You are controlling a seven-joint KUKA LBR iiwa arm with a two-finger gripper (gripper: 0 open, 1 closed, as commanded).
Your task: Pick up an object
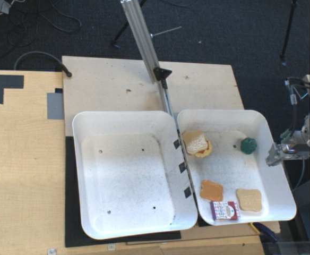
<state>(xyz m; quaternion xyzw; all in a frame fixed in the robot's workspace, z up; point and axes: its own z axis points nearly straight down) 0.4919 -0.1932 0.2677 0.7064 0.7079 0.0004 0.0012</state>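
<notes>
Green ball [248,145] lies near the hand [280,154] at the bin's right rim [276,142]; its grip seemingly unreadable.

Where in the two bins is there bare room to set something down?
The left bin floor is bare. In the right bin, free patches lie between sandwich and green ball, and mid-floor. Its near end is crowded: orange piece, bread, packet.
</notes>
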